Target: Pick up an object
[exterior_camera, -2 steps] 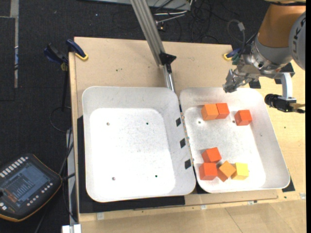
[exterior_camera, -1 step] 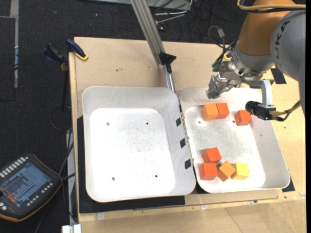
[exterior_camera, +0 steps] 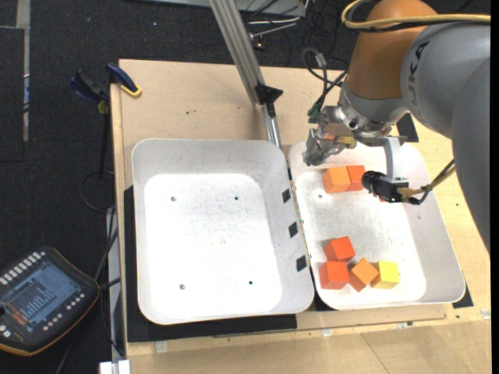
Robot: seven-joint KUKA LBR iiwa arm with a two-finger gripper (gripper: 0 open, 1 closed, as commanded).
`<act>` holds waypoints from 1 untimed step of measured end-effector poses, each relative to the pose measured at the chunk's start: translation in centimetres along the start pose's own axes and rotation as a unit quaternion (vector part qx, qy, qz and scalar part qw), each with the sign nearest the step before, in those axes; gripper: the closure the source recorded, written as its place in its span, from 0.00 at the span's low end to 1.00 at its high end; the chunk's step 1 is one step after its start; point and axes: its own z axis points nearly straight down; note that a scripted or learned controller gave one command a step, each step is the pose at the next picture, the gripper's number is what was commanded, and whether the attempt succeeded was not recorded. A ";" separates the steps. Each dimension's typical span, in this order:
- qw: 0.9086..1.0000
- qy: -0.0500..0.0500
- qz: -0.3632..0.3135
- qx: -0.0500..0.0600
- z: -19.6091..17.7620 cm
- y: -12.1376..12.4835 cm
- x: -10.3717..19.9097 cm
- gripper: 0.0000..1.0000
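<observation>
While gripper (exterior_camera: 318, 153) hovers by orange blocks (exterior_camera: 344, 178) for a pick, can't tell its opening or hold.

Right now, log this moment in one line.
gripper: above right bin's far end | beside orange blocks | nothing seen held | near end: four blocks

matt white plastic bins (exterior_camera: 210, 154) on bare wooden bench (exterior_camera: 195, 100)

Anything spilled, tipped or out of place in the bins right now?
Nothing stands out. All blocks sit inside the right bin: two orange blocks side by side near the gripper, and a cluster of three orange blocks plus a yellow block at the near end.
</observation>
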 end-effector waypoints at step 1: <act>1.000 0.000 0.000 0.000 0.8 -1.3 5.6 1.00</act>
